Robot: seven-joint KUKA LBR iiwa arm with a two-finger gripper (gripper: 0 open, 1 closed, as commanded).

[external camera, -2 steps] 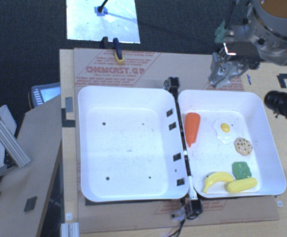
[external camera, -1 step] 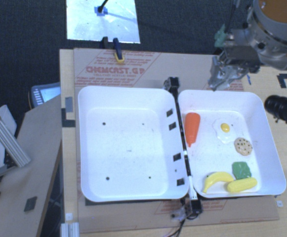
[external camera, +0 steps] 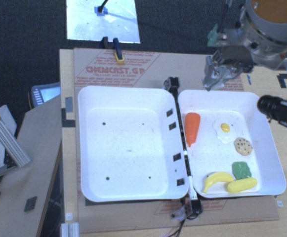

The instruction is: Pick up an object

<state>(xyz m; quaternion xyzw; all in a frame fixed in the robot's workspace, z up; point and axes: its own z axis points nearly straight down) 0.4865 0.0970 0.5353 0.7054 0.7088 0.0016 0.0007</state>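
The grey arm with its orange band [external camera: 276,6] comes in at about two o'clock, and its metal two-finger gripper [external camera: 216,80] hangs above the far rim of the right-hand shallow white plastic bin [external camera: 277,169], over the strip of brown printed cardboard [external camera: 133,65] that lies beneath both bins; whether it is spread or closed cannot be told from this slant, and nothing is seen in its grasp. Every object for picking lies in that right bin. An orange tapered toy carrot [external camera: 191,128] rests at about ten o'clock in the bin, close to the divider, its thick end pointing away from the camera. A white toy fried egg with a yellow yolk [external camera: 225,131] sits near the bin's centre, toward twelve o'clock, and just beside it at about three o'clock lies a round tan speckled cookie [external camera: 242,146], nearly touching the egg's edge. At about five o'clock a green leafy toy vegetable [external camera: 241,169] lies against a yellow oblong toy [external camera: 241,184], and a curved yellow toy banana [external camera: 217,180] lies at six o'clock, its tip meeting the oblong piece. The left-hand shallow white plastic bin [external camera: 86,132] sits alongside, joined by black clips [external camera: 172,84] along the shared edge.
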